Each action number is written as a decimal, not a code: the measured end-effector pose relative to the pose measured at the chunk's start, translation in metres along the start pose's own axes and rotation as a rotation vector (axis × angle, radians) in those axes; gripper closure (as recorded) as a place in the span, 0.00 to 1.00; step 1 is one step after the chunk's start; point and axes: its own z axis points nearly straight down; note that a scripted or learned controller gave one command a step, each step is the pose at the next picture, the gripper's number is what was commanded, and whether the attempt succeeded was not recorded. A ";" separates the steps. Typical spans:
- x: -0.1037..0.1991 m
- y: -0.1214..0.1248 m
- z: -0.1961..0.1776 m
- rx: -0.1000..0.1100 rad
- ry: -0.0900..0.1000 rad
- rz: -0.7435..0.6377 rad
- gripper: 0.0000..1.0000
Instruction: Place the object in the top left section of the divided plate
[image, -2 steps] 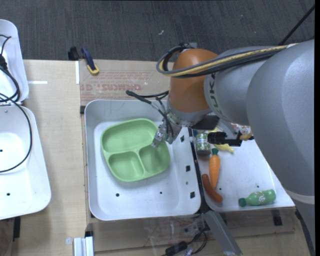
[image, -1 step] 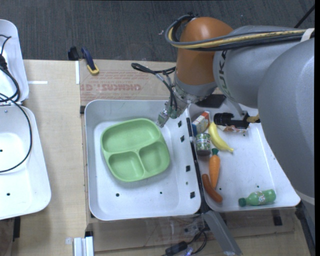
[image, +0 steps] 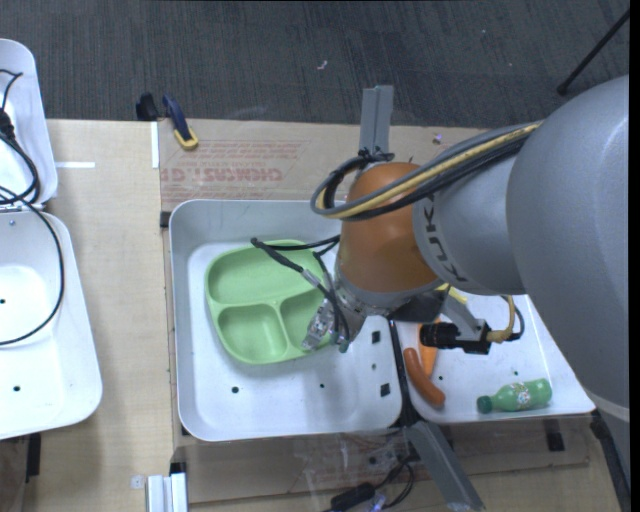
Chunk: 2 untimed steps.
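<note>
Divided plate (image: 255, 300) in left bin (image: 200, 400); hand (image: 325, 330) at its right edge, grip state unclear. You're mid-placement; next shift toward top-left section.

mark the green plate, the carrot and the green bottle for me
green plate (image: 240, 282), camera view, on the top left section's floor
carrot (image: 425, 378), camera view, mid-length of its orange body
green bottle (image: 520, 395), camera view, on its label

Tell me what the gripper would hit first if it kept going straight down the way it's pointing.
Most likely the green plate: the gripper hangs over its right edge, pointing down. Depth is unclear, so it might just miss onto the white bin floor beside it.
</note>
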 end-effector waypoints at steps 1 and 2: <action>-0.011 0.041 -0.069 0.001 0.001 -0.127 1.00; 0.064 0.029 -0.148 0.001 0.000 -0.030 1.00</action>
